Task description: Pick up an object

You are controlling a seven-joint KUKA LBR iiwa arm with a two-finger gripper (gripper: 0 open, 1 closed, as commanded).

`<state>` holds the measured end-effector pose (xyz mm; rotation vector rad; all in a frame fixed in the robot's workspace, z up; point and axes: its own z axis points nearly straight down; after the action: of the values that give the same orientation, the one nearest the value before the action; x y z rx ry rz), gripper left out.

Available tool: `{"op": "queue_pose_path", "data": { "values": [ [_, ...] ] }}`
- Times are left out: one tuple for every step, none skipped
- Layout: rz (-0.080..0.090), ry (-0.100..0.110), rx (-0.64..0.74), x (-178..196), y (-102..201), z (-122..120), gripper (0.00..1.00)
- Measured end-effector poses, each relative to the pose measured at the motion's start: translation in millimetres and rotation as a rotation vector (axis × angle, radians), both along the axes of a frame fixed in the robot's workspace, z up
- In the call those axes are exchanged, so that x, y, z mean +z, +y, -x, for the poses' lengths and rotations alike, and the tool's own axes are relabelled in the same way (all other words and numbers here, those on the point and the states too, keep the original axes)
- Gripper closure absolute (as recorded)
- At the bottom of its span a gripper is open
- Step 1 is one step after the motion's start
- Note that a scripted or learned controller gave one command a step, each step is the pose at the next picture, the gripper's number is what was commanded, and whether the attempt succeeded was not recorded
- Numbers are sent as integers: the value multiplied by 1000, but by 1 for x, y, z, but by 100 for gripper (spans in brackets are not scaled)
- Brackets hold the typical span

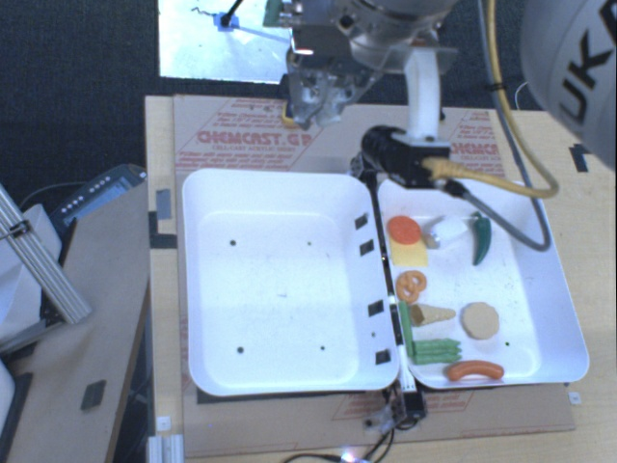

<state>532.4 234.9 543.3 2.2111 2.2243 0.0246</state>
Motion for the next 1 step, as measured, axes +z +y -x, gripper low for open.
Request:
{"op": "queue_pose_path", "data": {
  "values": [
    [10,19,-15,-58,-110,36,100]
  ]
}}
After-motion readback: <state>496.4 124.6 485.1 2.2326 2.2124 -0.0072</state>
